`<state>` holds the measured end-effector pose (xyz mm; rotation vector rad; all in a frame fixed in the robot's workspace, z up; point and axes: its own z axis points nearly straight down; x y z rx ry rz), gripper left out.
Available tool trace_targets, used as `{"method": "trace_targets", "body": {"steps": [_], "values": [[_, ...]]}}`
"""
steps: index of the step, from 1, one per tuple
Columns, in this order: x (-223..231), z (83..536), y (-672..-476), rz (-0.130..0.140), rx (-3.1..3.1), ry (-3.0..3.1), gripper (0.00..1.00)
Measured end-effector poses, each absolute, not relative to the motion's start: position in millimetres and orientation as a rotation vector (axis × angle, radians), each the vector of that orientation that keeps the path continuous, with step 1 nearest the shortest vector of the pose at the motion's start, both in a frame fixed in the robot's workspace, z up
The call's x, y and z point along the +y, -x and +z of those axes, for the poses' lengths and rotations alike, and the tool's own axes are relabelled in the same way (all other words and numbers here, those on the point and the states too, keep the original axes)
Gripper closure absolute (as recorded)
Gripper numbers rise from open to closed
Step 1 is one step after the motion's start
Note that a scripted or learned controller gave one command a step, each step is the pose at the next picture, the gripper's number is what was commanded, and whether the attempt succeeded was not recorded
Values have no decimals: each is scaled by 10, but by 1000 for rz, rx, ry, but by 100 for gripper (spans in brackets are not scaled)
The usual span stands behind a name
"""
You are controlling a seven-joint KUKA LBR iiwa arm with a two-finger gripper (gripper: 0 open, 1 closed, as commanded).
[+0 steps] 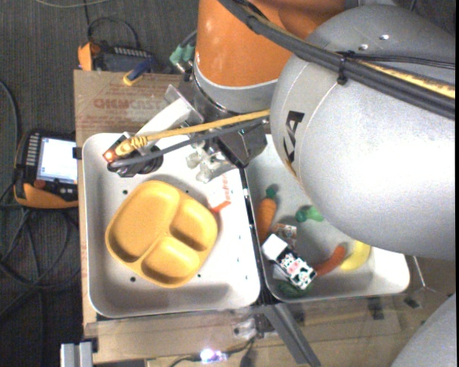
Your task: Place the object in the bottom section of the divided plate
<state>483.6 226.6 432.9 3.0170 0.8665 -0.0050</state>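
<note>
Camera view, Jo asking: where's the object, and is it held?

Sam: Best guess it's the white-and-orange piece (222, 196) in the left bin (99, 281). It sits by the bin's right wall, just beside the upper right rim of the plate (113, 235); touching or not, can't say. The gripper (205, 163) hangs right over its upper end. Released or clenched, cannot tell, because clear parts and glare blur together there. So no claim of a hold.

Jo: Handling?

Sam: Looks like a small flat toy or card, so I'd judge it light and fairly stiff, maybe thin plastic. Little risk of breaking. Could be slippery if glossy. Lying low near the wall is the trouble, since there's little edge to pinch. I'd take it across its narrow width near the middle, keeping off the wall side.

Jo: Target?

Sam: Yellow plate, three wells. The bottom section (172, 262) is the well nearest the view's lower edge, bare, across the plate from the piece.

Jo: Hidden stuff?

Sam: The piece's upper end runs under the gripper, so its true shape is unknown. The arm (352, 128) covers the upper part of the right bin (390, 277). Things there beyond the carrot (268, 209) may be cut off.
</note>
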Motion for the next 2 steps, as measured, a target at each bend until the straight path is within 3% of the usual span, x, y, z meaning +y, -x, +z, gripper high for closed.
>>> {"method": "trace_targets", "body": {"steps": [1, 2], "values": [[2321, 3137, -4832, -9, 1426, -2796, 100], [2332, 4339, -4840, -4, 1304, -2855, 100]]}}
